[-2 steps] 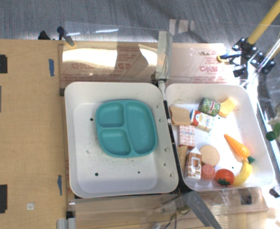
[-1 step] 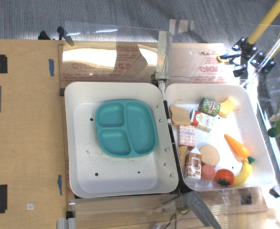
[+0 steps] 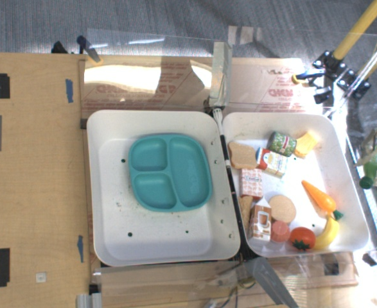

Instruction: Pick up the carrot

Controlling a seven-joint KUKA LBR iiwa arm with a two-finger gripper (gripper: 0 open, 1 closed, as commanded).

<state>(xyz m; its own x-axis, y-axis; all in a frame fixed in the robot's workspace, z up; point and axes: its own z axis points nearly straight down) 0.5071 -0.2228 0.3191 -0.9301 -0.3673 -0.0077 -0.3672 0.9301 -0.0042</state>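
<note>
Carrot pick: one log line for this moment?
carrot: right bin, untouched | beside banana | teal tray: left bin

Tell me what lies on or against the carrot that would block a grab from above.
Nothing lies on the carrot; its top is bare. The banana sits right at its lower end, near the tomato; bare floor of the right bin flanks its sides.

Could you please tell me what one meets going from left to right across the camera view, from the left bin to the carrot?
Shallow white left bin → teal three-compartment plastic tray → tan bread slice → green can → orange toy carrot.
</note>
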